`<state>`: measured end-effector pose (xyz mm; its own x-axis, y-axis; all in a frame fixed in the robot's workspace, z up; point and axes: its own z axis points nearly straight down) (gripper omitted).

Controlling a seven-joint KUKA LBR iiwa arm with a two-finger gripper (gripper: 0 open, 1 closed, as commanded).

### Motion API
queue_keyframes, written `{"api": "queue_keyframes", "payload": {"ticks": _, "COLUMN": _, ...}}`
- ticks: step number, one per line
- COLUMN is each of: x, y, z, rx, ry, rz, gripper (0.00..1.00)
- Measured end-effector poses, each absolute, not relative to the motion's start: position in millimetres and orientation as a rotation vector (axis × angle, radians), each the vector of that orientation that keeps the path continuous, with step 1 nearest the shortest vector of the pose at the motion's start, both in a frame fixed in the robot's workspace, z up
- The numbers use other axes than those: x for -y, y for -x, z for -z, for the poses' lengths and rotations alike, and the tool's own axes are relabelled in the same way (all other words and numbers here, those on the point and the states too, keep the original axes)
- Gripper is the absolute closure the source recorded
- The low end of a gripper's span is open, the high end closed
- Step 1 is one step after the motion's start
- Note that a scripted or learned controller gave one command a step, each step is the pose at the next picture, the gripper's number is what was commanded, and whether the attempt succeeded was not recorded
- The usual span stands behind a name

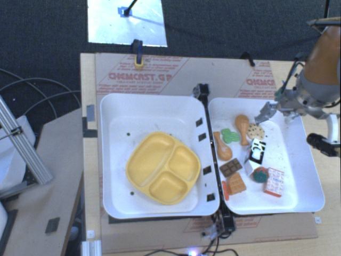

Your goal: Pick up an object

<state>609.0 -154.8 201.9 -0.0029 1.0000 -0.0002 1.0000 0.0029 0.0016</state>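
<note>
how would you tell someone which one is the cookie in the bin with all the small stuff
Look in the right bin, near its upper middle. The cookie lies just right of the tall orange piece; it is the only round, pale thing with dark specks.

Even, bright overhead light — bins (160,103) slightly washed out, glare on metal plate (127,15) at top; soft focus, shadows faint.

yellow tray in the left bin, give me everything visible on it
The yellow tray is a rounded-square divided plate that looks like matte plastic, with three recessed compartments: one long one along its upper left side and two smaller ones toward the lower right. It lies flat and right side up, turned at an angle to the walls of the left bin, on the floor toward its lower right. Its compartments hold nothing visible. Nothing else touches it.
</note>
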Motion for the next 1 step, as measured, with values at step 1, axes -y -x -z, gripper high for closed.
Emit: {"api": "queue_keyframes", "payload": {"ticks": 1, "x": 150.0, "y": -653.4, "z": -83.7, "rx": -2.230, "ry": -2.214, "rz": 0.001, "gripper": 0.00}}
